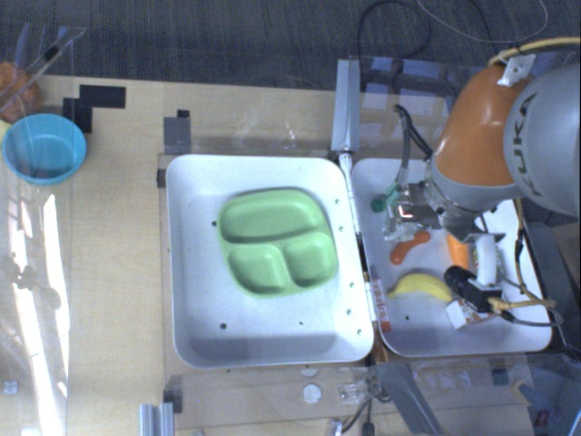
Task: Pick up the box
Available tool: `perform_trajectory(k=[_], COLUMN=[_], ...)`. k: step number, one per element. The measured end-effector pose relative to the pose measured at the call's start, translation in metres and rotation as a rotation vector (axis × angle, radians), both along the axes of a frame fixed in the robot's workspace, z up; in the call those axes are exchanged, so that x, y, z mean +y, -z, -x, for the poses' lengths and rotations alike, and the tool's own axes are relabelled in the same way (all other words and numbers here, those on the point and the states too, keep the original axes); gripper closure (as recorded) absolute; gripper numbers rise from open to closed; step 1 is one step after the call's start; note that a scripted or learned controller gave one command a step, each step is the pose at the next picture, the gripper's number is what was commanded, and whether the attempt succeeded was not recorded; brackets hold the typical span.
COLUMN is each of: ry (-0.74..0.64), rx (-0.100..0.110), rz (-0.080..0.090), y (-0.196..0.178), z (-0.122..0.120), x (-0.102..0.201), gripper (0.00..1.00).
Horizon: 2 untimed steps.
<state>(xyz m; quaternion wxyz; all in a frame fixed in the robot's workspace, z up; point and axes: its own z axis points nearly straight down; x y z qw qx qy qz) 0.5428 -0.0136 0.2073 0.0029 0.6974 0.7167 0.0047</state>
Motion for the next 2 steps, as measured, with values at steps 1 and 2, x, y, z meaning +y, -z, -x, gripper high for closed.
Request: perform_trajectory(k=[1, 2], ry=[0.304, 0.503], rx=[0.008, 0.009], rz=[0.001, 0.000], y=[0.000, 0.047], z=[-0.083, -0.078], x=[-0.021, -0.137], gripper=[1.00, 1.00])
